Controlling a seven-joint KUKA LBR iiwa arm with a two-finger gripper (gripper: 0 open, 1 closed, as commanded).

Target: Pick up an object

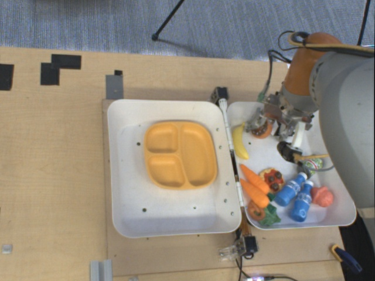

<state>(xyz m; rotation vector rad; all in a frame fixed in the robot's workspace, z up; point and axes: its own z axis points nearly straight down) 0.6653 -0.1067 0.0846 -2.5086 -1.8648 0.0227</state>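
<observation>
Just under gripper (270, 123), tomato (261, 130).

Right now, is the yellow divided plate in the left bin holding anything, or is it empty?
Empty. The yellow plate sits in the left bin, and all three compartments show bare yellow surface.

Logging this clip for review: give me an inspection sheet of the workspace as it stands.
Surface: tan bench bearing two white bins.
Job's things: right bin holds a banana, carrots, two blue bottles, a red piece.
Clutter: yellow divided tray in the left bin.
Grippers: pincer low in the right bin over an orange item; grasp unclear.
Cables: black cable by the wrist.
Surroundings: grey carpet, black tape marks.
</observation>
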